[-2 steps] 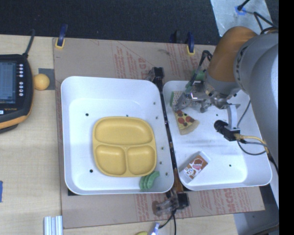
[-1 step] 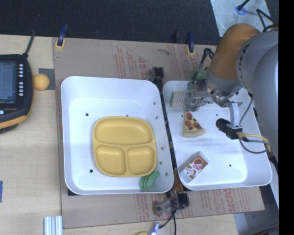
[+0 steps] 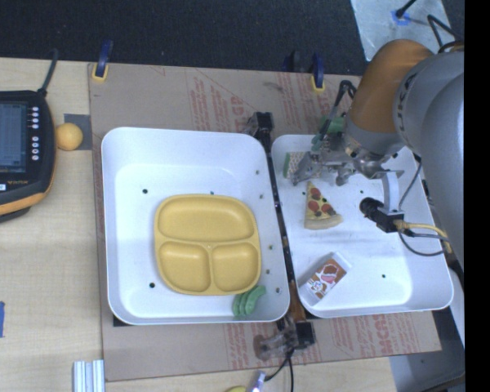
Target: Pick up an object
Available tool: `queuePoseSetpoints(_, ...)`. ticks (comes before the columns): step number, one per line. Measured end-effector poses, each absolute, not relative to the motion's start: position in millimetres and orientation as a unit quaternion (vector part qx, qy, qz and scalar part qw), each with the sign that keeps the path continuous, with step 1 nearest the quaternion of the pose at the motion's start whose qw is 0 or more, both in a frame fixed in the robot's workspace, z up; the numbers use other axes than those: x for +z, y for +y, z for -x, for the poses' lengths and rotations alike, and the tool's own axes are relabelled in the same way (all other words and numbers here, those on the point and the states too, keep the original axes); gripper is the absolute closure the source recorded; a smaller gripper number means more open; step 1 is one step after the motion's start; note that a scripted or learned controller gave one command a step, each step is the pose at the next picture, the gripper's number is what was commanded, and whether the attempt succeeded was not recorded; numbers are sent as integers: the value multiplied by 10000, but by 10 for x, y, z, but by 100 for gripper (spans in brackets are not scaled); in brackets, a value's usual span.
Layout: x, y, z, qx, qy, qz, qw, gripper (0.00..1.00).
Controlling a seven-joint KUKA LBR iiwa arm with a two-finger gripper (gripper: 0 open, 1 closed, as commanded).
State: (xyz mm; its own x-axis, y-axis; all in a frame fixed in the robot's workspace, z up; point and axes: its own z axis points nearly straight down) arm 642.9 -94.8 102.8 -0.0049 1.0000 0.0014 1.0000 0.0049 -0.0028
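Observation:
My gripper (image 3: 322,175) hangs over the far left part of the right bin (image 3: 408,288). Its fingers are spread open and nothing is between them. A toy pizza slice (image 3: 319,207) lies on the bin floor just in front of the fingertips, apart from them. Beside the gripper's left finger, a small green-grey item (image 3: 292,164) sits against the bin's far left wall. A small red and white carton (image 3: 324,278) lies near the bin's front left corner.
The left bin (image 3: 131,178) holds a yellow divided plate (image 3: 206,243) and a green toy (image 3: 247,302) at its front right corner. A black cable fitting (image 3: 381,216) hangs over the right bin. A tablet (image 3: 12,153) and an orange ball (image 3: 69,135) lie on the bench at left.

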Motion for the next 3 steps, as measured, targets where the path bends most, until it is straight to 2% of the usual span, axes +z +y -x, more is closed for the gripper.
queuePoseSetpoints(1, 1699, -1583, -6567, 1, -7075, 7067, -5, 0)
queuePoseSetpoints(2, 902, -1124, -6348, 21, -7089, 7053, 25, 0)
queuePoseSetpoints(3, 921, -983, -6474, 8, -7088, 7054, 3, 0)
